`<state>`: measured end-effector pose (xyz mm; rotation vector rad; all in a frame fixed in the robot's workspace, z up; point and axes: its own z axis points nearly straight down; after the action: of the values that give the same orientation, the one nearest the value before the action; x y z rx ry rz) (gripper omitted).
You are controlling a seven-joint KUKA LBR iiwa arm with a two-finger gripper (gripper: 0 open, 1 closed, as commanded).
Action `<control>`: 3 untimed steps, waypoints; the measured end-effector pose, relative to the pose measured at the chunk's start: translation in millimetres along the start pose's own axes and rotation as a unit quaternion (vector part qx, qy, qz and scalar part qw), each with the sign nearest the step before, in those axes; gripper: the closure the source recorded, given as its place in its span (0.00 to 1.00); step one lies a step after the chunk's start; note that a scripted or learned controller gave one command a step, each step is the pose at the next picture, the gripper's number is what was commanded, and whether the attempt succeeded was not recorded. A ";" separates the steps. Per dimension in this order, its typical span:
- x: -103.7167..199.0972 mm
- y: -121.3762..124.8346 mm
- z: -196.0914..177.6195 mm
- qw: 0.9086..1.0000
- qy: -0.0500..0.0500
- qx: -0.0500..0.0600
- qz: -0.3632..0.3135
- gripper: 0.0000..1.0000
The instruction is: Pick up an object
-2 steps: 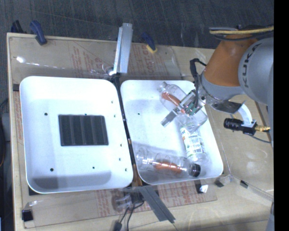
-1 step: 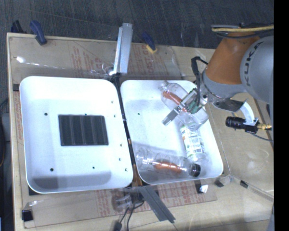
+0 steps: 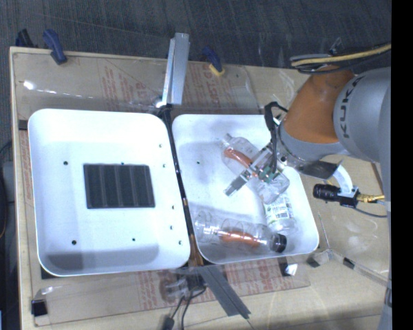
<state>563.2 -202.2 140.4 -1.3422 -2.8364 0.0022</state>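
A: Where is the thing for picking seen?

B: Three clear plastic bottles are seen in the right bin (image 3: 193,184). The upper bottle (image 3: 238,152), with something orange-red inside, is lying near the middle of that bin, just beside the gripper (image 3: 235,187). Its long axis is laid on a diagonal, from the upper left to the lower right.

A: And the other two?

B: A second bottle (image 3: 277,205) with a label is placed along the right wall of the bin; its axis is almost vertical in the view, a little tilted. The third bottle (image 3: 237,235) is laid along the near wall, almost horizontal, with its dark cap pointed to the right and an orange-red piece seen inside it.

A: What is seen of the gripper?

B: It is lowered into the right bin, between the upper bottle and the labelled one, and its tip is pointed to the lower left. Whether it is spread or pressed together cannot be told, and no bottle is seen clearly in it.

A: And the left bin (image 3: 48,184)?

B: A dark ribbed rectangular pad (image 3: 119,185) is laid flat in its middle. The two bins are set side by side on the bench (image 3: 344,246), with a dark strip between them.
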 end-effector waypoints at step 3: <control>-16.6 10.2 -38.6 1.000 0.000 0.000 -0.025 0.00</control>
<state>581.8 -208.6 179.0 -1.2707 -2.8685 0.0014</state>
